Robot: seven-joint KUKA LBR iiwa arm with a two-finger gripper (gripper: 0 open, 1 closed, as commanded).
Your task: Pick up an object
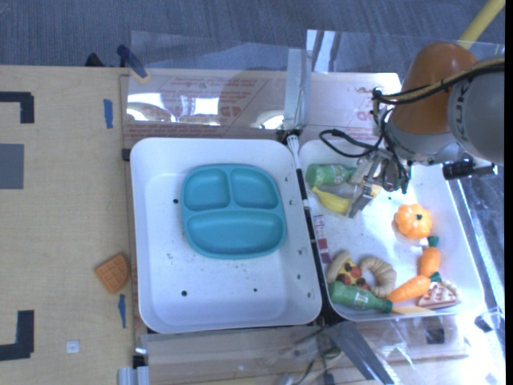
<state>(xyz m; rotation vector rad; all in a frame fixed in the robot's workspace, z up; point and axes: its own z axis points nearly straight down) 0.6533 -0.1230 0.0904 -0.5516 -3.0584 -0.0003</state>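
Over the right bin (pixel 449 184), the fingers (pixel 362 192) stand spread just above a yellow banana (pixel 331 201), gripping nothing.

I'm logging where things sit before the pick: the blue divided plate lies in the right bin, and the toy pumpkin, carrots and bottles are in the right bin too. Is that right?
Not quite. The blue divided plate lies in the left bin, as the camera view shows. The rest stands: the toy pumpkin, carrots and bottles are in the right bin.
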